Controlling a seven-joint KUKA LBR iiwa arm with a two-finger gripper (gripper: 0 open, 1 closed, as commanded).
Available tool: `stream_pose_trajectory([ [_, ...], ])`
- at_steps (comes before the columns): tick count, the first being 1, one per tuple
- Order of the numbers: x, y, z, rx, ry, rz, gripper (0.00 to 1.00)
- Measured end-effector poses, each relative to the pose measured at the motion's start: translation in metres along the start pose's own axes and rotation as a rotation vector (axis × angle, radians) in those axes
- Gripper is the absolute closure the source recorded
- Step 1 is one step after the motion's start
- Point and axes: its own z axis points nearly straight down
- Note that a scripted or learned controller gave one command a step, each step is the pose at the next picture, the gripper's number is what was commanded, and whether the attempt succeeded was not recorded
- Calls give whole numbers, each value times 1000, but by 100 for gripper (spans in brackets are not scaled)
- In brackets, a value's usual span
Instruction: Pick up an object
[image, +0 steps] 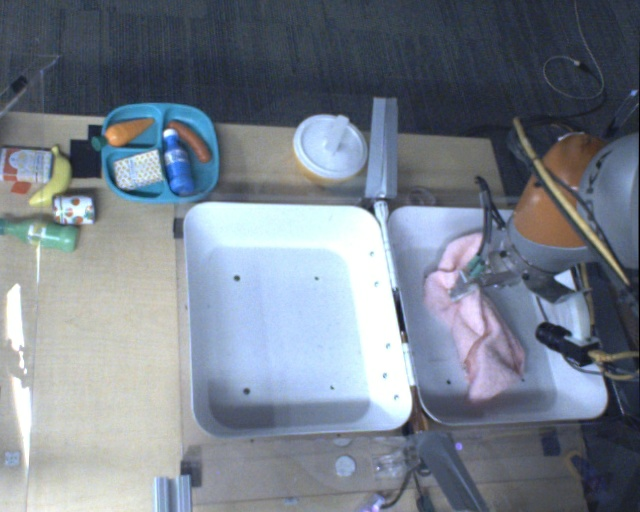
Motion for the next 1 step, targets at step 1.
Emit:
stream_pose_trajectory([
  [1,49,33,-107,17,5,-63,100],
])
